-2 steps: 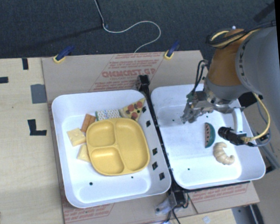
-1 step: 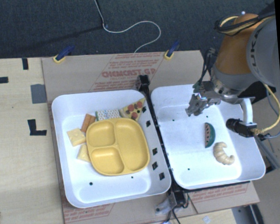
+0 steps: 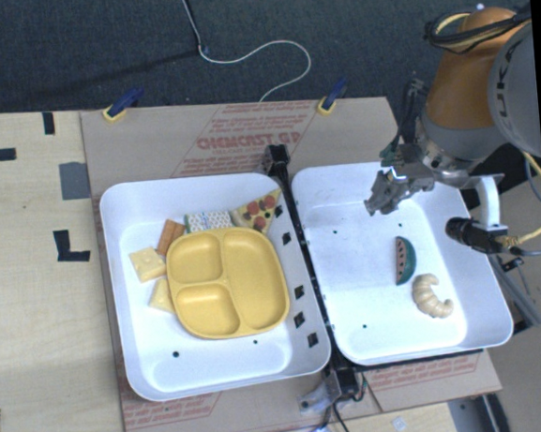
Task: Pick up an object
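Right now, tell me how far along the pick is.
Nothing looks picked yet. The gripper hovers over the upper part of the right white bin, with no object seen between its fingers. The green-and-red watermelon slice toy and the beige croissant toy lie on the bin floor. Descent, grasp and lift remain.

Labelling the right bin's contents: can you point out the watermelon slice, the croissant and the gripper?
watermelon slice (image 3: pixel 404 259), camera view, middle of the slice
croissant (image 3: pixel 432 296), camera view, middle of its curve
gripper (image 3: pixel 381 200), camera view, between its fingertips

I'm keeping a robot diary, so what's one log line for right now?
gripper: above right bin, holding nothing | watermelon slice, croissant: in right bin | yellow plate: left bin
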Action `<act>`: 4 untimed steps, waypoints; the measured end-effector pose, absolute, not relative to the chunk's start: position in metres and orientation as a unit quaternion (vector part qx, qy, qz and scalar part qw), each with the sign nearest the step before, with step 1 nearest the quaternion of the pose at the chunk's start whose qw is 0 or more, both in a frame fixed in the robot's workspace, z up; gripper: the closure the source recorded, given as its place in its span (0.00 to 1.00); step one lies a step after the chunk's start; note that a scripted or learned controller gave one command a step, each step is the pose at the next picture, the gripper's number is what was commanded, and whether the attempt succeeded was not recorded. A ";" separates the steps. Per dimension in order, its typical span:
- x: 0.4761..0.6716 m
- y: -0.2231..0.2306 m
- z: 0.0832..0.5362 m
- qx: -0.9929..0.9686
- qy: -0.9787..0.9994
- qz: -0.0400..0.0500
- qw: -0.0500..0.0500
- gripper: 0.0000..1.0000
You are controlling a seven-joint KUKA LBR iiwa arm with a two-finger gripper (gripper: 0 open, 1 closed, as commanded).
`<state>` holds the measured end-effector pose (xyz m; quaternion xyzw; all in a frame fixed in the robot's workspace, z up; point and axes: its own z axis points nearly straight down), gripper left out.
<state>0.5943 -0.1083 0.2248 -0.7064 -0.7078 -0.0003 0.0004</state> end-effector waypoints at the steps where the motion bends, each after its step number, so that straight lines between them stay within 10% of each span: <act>1: 0.601 -0.054 0.226 -0.705 -0.709 0.000 0.001 1.00; 4: 0.591 -0.049 0.231 -0.706 -0.708 0.000 0.001 1.00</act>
